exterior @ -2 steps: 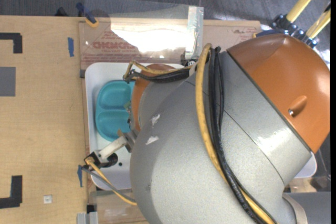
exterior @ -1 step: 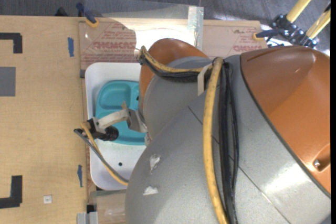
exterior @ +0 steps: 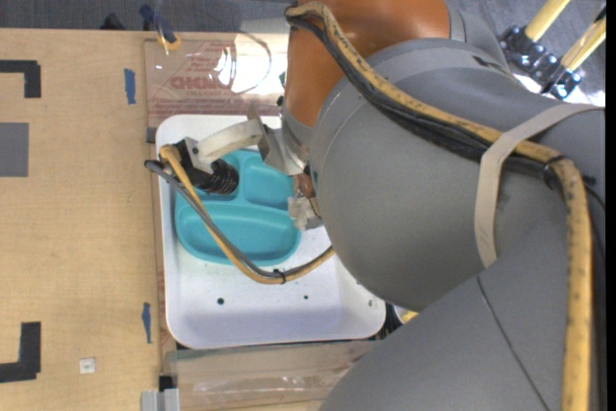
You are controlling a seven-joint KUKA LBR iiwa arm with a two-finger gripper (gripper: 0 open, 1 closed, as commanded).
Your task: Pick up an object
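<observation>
The white bin (exterior: 260, 322) lay on the tan tabletop (exterior: 77, 207), and it serves here as the marker for everything else. Inside the bin, in the half farther from the camera, sat a teal plastic dish (exterior: 241, 231). It was shallow, with rounded corners and a raised lip, and looked as if it had more than one hollow. It covered most of that half of the bin, and its near edge faced the bare white floor, which carried a few small dark specks.

The grey arm (exterior: 433, 188) came in over the bin's right side and hid that side entirely. Its orange band (exterior: 375, 5) stood above the bin's far right corner. The claw (exterior: 296, 188) was down inside the bin at the right edge of the teal dish, touching it or very nearly so. The arm's bulk covered so much of the claw that I could not tell whether it was open or closed, nor whether it had hold of anything.

Just beyond the bin's far edge lay a clear plastic sheet (exterior: 207, 72) with red lettering, shiny with glare. To the bin's left, the tabletop bore black marks and short strips of blue tape (exterior: 129, 85).
</observation>
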